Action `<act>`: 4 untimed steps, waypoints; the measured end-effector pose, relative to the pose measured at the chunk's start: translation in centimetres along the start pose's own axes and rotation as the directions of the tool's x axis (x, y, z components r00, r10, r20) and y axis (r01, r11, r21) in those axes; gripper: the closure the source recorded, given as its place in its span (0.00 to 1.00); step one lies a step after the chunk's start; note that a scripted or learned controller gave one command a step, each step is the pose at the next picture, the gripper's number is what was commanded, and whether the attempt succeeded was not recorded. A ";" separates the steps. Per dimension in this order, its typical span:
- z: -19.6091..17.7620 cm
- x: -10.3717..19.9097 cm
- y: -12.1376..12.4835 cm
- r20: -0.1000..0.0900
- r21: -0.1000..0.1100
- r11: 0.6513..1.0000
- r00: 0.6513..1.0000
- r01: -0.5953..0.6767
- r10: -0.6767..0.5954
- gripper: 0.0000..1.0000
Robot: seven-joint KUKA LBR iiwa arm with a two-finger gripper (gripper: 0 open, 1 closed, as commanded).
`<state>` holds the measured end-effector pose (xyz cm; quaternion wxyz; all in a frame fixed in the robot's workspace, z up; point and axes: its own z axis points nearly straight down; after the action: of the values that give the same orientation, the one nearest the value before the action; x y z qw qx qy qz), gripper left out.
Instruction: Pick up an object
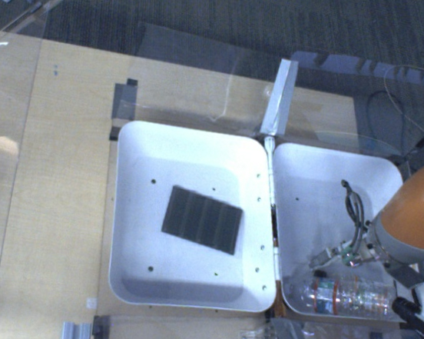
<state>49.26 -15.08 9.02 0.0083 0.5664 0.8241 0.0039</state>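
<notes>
A clear plastic bottle [348,297] lies on its side along the front wall of the right bin [311,178]. My gripper [334,256] hangs low inside that bin, just behind the bottle's left end, and nothing shows held in it. The grey arm with its orange band [421,209] reaches in from the right above the bottle. A dark ribbed rectangular pad [203,219] lies flat in the middle of the left bin [139,163].
A black cable [353,205] loops from the wrist over the right bin's floor. A metal divider post [278,104] stands behind the seam between the bins. Clear panels and brackets edge the wooden bench [47,182].
</notes>
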 end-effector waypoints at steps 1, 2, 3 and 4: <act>0.0 4.3 2.4 0.000 0.000 0.992 0.992 -0.124 0.124 0.00; -1.2 4.3 2.7 0.002 -0.009 0.992 0.993 -0.122 0.122 1.00; -1.2 4.3 2.7 0.002 -0.009 0.993 0.993 -0.122 0.122 0.00; -13.7 6.8 3.1 -0.006 0.007 0.997 0.997 0.073 -0.073 0.00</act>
<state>49.50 -7.58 22.69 0.0041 0.5358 0.8443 0.0021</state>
